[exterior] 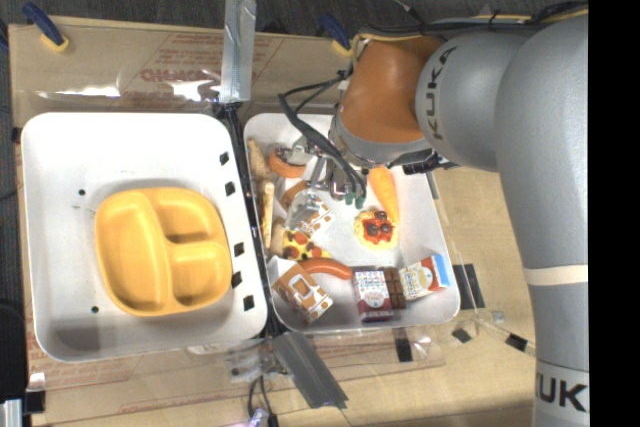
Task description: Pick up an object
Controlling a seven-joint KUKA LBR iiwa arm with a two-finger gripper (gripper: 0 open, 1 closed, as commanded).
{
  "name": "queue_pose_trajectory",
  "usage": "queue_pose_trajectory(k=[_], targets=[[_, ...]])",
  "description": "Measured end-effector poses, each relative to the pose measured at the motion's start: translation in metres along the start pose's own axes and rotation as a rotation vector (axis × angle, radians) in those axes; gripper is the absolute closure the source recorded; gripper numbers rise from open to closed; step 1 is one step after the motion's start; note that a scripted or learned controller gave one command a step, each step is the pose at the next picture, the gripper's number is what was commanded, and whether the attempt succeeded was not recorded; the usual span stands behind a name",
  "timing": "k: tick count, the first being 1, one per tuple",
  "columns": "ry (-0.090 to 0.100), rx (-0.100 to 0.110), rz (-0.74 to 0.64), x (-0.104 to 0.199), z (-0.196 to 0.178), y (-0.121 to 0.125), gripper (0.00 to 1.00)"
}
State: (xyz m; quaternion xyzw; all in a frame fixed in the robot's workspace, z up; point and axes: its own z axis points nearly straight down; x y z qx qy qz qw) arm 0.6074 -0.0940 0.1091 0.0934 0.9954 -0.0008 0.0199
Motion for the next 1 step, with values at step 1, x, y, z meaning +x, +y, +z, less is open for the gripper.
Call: queue_pose_trajectory(k=[1], targets=[[0.027,0.004,0.088,0.0165,0.0101,-0.0399,0.00]])
